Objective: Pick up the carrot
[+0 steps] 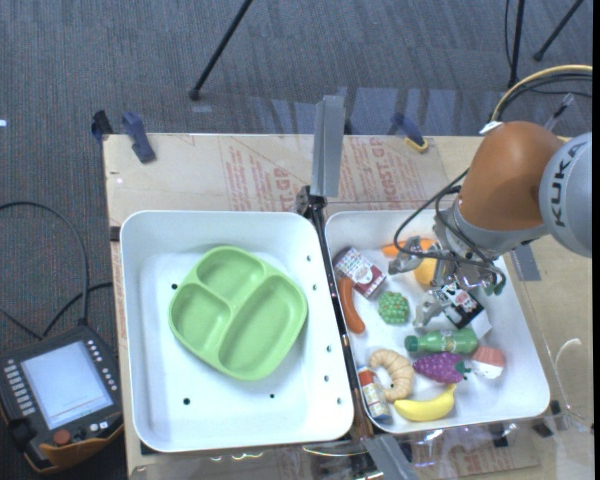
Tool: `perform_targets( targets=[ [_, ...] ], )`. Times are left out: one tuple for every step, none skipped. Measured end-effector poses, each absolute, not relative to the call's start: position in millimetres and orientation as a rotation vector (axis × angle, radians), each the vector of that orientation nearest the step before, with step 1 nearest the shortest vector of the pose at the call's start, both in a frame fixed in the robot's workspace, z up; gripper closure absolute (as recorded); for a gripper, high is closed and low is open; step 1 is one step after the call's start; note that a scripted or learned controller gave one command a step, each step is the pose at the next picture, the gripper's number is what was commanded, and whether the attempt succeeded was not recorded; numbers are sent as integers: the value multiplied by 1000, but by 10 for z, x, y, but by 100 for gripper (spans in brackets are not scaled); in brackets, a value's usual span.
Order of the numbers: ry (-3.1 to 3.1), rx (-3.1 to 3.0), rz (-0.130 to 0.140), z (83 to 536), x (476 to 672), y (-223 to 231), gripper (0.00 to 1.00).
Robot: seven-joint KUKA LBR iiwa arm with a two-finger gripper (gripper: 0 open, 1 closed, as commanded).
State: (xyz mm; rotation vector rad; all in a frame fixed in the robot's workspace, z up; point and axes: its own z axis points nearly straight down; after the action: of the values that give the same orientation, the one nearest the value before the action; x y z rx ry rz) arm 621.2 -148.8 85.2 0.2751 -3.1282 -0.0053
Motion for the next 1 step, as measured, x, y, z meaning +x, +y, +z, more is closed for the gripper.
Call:
perform_targets(
  targets=[
    [-3103, 487, -5, 857, 6315, -1237, 0]
  ],
)
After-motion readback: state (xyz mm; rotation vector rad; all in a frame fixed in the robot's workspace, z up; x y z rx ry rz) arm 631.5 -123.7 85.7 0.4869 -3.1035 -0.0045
